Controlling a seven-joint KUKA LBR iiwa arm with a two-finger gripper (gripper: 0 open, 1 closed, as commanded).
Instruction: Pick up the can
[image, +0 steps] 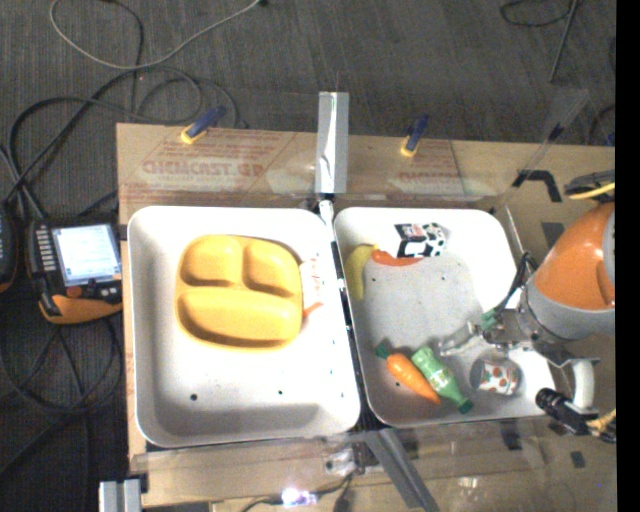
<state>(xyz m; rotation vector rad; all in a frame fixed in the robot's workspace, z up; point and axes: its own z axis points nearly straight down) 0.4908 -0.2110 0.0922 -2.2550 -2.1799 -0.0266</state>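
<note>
1. The bench (300, 165) is seen from a single fixed camera mounted above it, looking down at a slant.
2. Both white bins are taken in whole: the left bin (150, 330) fills the middle-left of the frame, the right bin (480, 225) the middle-right.
3. The far edge of the bench lies toward the top of the frame, with dark floor and cables (100, 90) beyond it.
4. The arm (585, 270) is cut off at the frame's right side.
5. A moderate distance is kept; small items in the bins are resolved only coarsely.
</note>
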